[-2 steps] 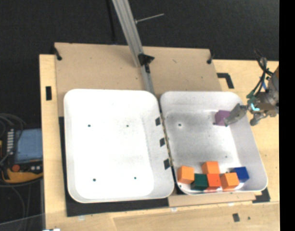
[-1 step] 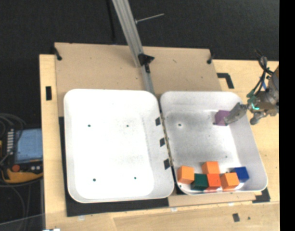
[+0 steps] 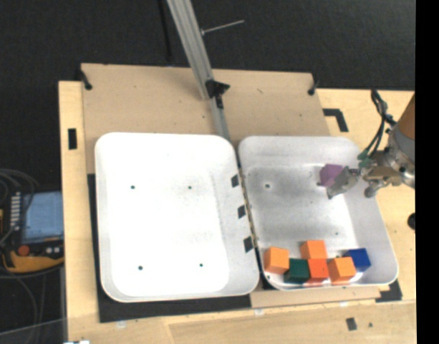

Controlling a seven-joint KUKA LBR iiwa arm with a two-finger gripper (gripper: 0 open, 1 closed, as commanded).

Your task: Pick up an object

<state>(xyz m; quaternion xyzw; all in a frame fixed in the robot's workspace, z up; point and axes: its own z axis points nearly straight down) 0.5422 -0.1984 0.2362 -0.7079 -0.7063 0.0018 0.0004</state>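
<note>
A small purple block sits in the right bin, in its upper right part, well apart from the other blocks. The gripper reaches in from the right edge of the bin and its grey fingers meet the purple block on the block's right and lower side. From this overhead slant I cannot tell whether the block is truly clamped between the fingers or only touched by them, and I cannot tell whether the gripper is parted or closed. The block looks slightly tilted, though the blur makes that uncertain.

Behind the gripper, the arm's wrist extends off to the right, with cables looping above it and a strip of orange band at the edge.

Along the near wall of the right bin lies a tight cluster of blocks: an orange block at the left, a green block just beside it, more orange blocks in the middle, and a blue block at the right end.

The left bin lies just beside the right bin, their inner walls touching. Both rest on a light wooden bench. A slanted metal rail rises from behind the bins. On the dark floor to the left lies a control pendant with cables.
</note>
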